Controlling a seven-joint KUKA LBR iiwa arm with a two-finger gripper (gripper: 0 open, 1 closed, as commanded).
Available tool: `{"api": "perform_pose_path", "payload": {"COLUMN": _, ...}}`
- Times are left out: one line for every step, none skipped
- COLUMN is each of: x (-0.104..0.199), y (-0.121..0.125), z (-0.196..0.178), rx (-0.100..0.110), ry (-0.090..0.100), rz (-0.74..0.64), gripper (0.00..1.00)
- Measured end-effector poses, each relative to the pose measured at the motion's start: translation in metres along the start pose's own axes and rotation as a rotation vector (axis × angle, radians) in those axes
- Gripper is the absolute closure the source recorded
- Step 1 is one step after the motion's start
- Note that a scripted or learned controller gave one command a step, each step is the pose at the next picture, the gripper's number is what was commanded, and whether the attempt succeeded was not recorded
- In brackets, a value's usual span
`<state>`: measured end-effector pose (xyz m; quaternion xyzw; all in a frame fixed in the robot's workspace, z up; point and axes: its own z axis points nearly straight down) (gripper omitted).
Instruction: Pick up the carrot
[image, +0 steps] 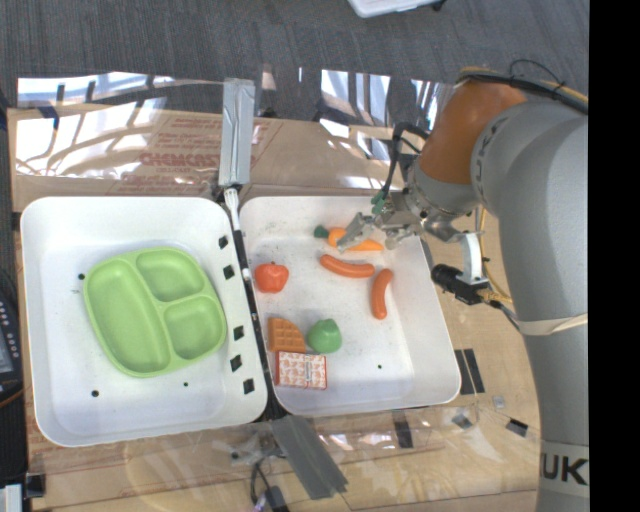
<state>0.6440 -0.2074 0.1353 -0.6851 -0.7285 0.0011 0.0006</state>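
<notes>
Orange plastic marks the target: the carrot (357, 240), with a green top, lies in the far part of the right bin (425, 375), directly at the tips of the end effector (368, 228). The end effector sits low over it, its fingers spread narrowly around the carrot's thick end, apparently straddling it; whether they grip it cannot be told from this angle.

Procedure for this step, as judged from the room:
1. Centre the fingers across the carrot's short axis.
2. Close until contact is firm on both sides.
3. Lift straight up, avoiding the bin wall just beyond the end effector.

Just nearer than the end effector lie 2 sausages (347, 266), one crosswise, the other (380, 293) lengthwise. A tomato (270, 277) sits further off, towards the left bin (50, 230).
</notes>
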Motion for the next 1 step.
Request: {"api": "perform_pose_path", "payload": {"x": -0.0031, "y": 0.0173, "z": 0.0360, "rx": -0.013, "ry": -0.007, "rz": -0.150, "gripper": 0.00}}
